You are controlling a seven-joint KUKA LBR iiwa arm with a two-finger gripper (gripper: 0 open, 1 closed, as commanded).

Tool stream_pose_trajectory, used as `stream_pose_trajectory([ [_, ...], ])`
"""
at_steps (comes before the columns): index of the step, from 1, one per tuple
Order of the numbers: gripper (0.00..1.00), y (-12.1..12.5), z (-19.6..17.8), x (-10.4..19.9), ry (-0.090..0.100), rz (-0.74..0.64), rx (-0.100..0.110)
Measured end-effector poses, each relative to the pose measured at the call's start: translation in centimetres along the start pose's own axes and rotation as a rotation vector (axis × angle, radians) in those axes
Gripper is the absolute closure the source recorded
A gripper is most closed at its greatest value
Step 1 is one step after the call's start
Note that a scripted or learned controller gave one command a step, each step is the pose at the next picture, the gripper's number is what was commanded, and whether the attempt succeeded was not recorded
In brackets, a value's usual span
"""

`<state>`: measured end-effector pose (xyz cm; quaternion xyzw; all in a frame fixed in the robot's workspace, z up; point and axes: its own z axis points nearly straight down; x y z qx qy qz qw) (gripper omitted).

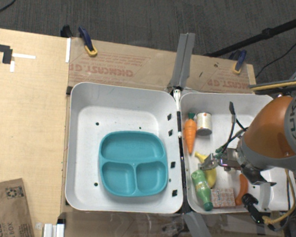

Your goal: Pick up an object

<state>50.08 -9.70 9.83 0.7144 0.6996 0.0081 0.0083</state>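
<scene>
The right bin (220,98) holds several small objects. An orange carrot (189,135) lies along its left wall, with a silver can (204,122) just to its right. A yellow banana (210,176) lies near the middle. Below it, a green bottle (202,188) points toward the front edge. A small red-and-white packet (223,198) sits at the front, and an orange item (242,189) is partly hidden under the arm. My gripper (212,162) hangs low over the banana's upper end. The arm's grey wrist and orange band cover the bin's right side.
The left bin (75,133) holds a teal divided plate (132,164). A metal divider post (182,61) stands between the bins at the back. Cables trail beside the arm at the right. Cardboard lies at the bench's left front corner.
</scene>
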Motion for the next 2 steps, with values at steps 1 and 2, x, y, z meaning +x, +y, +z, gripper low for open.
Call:
stream_pose_trajectory([
  [1, 1.0, 0.2, -0.8, -0.1, 0.0, 0.004, -0.001],
  [2, 1.0, 5.0, -10.0, 2.4, -0.003, 0.053, 0.029],
])
